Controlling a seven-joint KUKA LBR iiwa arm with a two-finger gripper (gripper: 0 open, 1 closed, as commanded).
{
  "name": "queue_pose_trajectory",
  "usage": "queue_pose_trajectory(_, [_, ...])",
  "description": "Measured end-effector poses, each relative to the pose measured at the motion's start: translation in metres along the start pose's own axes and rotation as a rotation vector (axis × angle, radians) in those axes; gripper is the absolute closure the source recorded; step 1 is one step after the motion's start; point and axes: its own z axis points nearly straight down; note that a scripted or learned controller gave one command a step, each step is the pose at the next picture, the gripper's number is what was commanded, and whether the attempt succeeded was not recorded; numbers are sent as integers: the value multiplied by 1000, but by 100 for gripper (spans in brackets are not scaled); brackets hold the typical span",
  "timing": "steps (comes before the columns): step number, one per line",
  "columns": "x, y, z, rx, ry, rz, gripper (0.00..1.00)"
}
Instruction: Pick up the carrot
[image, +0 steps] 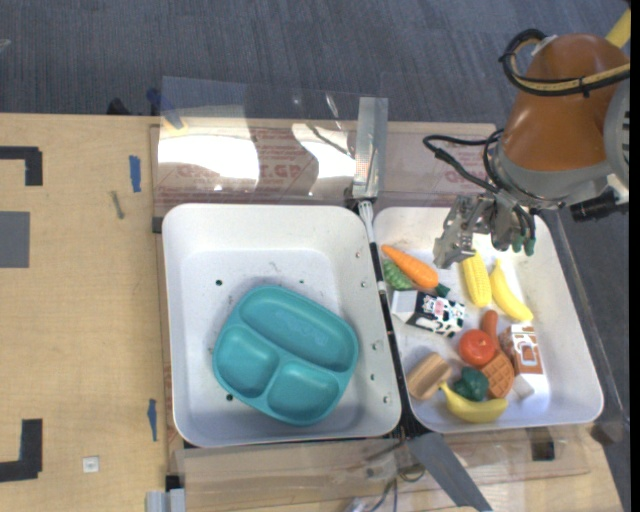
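Note:
The carrot (411, 267) is orange with a green top and lies slanted near the left wall of the right bin (575, 330). My gripper (458, 245) hangs above the far part of that bin, just right of the carrot and a little behind it. Its fingers (447, 246) point down and show a narrow gap with nothing between them. An ear of corn (476, 281) lies just below the gripper.
The right bin also holds a banana (508, 292), a black-and-white cow toy (438, 314), a tomato (478, 346), a bread roll (428, 375), a waffle (498, 373) and another banana (473, 405). The left bin (190, 250) holds a teal divided plate (287, 353).

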Motion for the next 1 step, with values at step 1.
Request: queue_pose_trajectory(1, [1, 1, 1, 0, 3, -2, 0])
